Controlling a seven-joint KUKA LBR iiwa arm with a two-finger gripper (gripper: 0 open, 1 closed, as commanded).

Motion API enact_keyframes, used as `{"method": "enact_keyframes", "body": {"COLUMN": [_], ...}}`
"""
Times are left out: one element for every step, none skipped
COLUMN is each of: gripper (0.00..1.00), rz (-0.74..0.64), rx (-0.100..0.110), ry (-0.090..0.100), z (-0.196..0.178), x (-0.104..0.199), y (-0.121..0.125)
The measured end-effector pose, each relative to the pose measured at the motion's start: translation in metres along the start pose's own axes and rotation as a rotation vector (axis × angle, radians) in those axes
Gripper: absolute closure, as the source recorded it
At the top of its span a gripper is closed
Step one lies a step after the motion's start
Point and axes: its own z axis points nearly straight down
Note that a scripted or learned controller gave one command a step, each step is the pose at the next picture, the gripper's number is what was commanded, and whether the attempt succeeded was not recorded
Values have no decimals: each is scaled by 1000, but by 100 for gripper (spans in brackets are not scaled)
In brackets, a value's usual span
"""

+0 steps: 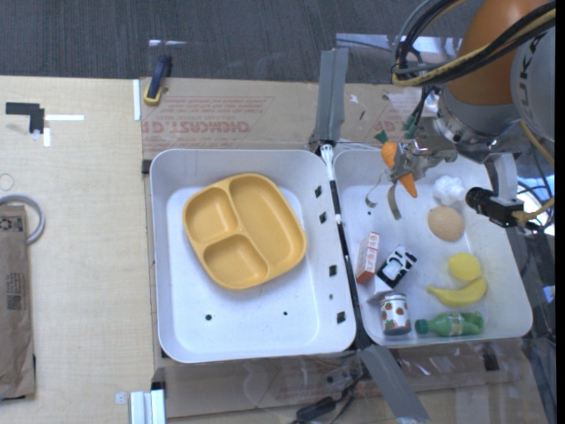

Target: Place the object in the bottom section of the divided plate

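Note:
The yellow divided plate [244, 230] lies in the left bin [252, 329]; its bottom section [234, 260] holds nothing. My gripper [402, 173] hangs over the far left corner of the right bin [521, 303]. An orange toy carrot [390, 154] with a green top shows on both sides of the fingers, and the gripper looks shut on it. A bent grey finger [393, 201] reaches down below the carrot's tip. The carrot is lifted off the bin floor, right of the wall between the bins.
In the right bin lie a white lump [448, 186], a tan egg-shaped thing [447, 223], a lemon [464, 266], a banana [457, 292], a green bottle [450, 324], a small can [395, 314], a black-and-white object [397, 266] and a red carton [368, 256].

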Motion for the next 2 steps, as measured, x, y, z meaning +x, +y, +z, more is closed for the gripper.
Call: {"method": "enact_keyframes", "body": {"gripper": [100,100], "rz": [-72,-354], "rx": [1,-1], "ry": [1,1], "z": [36,40], "x": [84,97], "y": [-16,-35]}}
